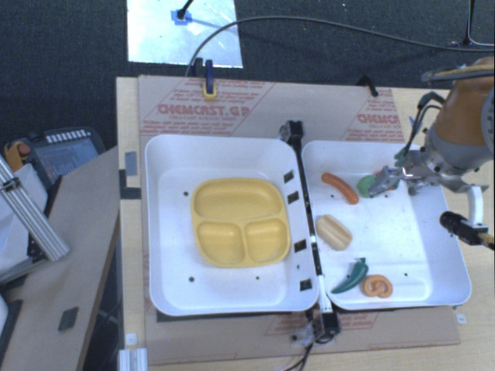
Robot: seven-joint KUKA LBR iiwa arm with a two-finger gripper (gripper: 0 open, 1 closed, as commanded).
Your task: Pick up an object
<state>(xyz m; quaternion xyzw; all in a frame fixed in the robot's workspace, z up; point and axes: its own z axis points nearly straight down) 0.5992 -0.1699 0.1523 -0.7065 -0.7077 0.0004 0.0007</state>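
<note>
The right bin (433, 246) holds several toy foods. A red-orange sausage (340, 188) lies near its upper left. Just right of the sausage is a small round green piece (364, 185). My gripper (384, 181) reaches in from the right, low over the bin, with its tip right against that green piece. A tan bread roll (334, 232) lies below the sausage. Near the front edge of the bin, a dark green pepper (352, 277) lies beside a curled orange piece (377, 287).
The left bin (166, 207) holds a yellow divided plate (238, 221). A black divider strip (305, 215) runs between the two bins. A cable and clamp (207, 76) lie behind the bins. The right half of the right bin is bare white floor.
</note>
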